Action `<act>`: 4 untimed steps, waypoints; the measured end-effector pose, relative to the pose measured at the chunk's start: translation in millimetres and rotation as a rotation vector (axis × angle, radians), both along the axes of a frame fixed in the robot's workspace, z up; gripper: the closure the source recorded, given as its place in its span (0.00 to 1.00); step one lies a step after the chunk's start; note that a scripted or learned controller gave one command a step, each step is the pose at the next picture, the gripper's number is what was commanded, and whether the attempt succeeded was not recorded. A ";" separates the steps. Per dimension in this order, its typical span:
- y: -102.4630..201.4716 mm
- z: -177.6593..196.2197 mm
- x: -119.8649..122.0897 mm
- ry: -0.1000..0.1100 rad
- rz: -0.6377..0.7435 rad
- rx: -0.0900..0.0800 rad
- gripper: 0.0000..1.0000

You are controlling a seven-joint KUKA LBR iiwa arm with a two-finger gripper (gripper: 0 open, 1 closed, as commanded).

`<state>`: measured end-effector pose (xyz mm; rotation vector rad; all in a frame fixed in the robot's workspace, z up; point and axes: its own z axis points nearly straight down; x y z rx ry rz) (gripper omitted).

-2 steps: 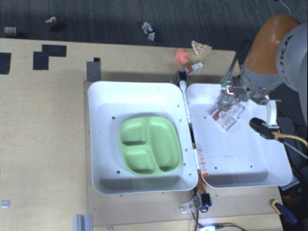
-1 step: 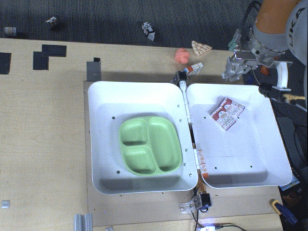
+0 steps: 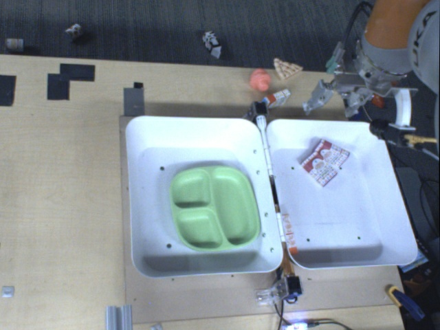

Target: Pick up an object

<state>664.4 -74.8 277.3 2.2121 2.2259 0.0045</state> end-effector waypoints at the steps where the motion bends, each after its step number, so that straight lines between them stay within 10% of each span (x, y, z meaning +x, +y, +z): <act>1: -29.4 -148.3 7.4 -0.009 -0.002 -0.002 0.00; 2: -35.9 -166.6 -26.2 0.000 -0.002 0.001 0.00; 3: -35.3 -155.5 -25.1 -0.004 0.002 0.000 1.00; 4: 3.4 -59.9 -115.4 -0.001 -0.002 0.001 1.00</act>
